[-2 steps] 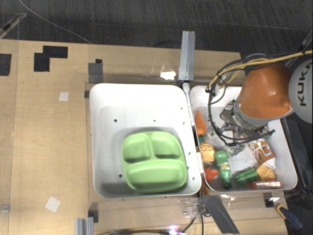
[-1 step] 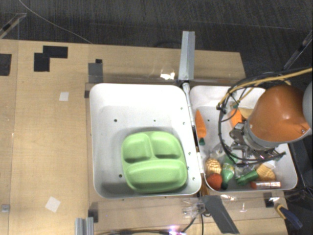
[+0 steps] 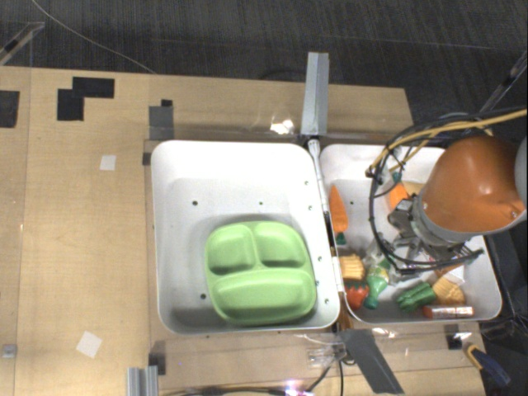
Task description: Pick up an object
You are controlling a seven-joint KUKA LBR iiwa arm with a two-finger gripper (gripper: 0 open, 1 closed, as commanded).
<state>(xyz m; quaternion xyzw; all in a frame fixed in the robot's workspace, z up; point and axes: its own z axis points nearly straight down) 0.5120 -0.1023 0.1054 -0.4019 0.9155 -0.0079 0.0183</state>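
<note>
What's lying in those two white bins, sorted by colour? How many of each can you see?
Visible items only; the arm hides part of the right bin.
Green: 3, the divided tray, a small piece and a longer piece
Orange: 2, and
Yellow-tan: 2, and
Red: 1
Total: 8

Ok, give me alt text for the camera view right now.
The grey arm with its orange band reaches down into the right bin, over small toy foods along its near edge. The left bin holds a green divided tray.
</note>
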